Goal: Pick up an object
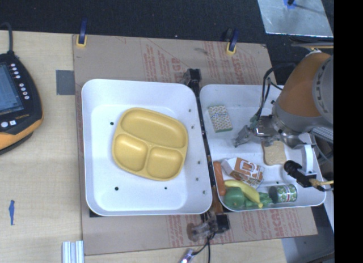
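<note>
- Overhead, the gripper [245,137] hangs in the right bin [238,93]; its fingers look spread apart, with nothing between them.
- At 12 o'clock from the fingers lies a small green-speckled sponge [219,118], flat.
- At 5 o'clock sit a toast slice [274,154], a banana [243,190] and a green can [283,194].
- The left bin [102,194] holds a yellow divided plate [150,143].

We see a light wood table [45,188] with brown cardboard [170,58] clamped on it. At twelve o'clock the floor [142,1] is dark. At one o'clock lies a shiny grey sheet [295,12].
</note>
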`<move>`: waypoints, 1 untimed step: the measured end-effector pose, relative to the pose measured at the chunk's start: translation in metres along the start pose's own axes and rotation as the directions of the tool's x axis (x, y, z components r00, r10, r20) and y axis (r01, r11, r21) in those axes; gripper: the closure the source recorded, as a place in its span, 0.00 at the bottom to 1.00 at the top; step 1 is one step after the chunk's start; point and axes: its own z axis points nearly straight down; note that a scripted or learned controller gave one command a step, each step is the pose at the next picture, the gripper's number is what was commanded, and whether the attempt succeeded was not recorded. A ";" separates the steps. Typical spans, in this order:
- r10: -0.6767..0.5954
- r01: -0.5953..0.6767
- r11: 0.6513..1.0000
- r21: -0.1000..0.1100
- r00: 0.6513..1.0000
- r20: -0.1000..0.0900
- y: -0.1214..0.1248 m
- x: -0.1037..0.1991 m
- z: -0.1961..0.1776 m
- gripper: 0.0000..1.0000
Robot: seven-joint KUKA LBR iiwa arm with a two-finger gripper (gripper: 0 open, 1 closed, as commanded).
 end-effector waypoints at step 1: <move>-0.005 0.005 1.000 -0.001 1.000 0.000 0.006 0.005 -0.148 0.00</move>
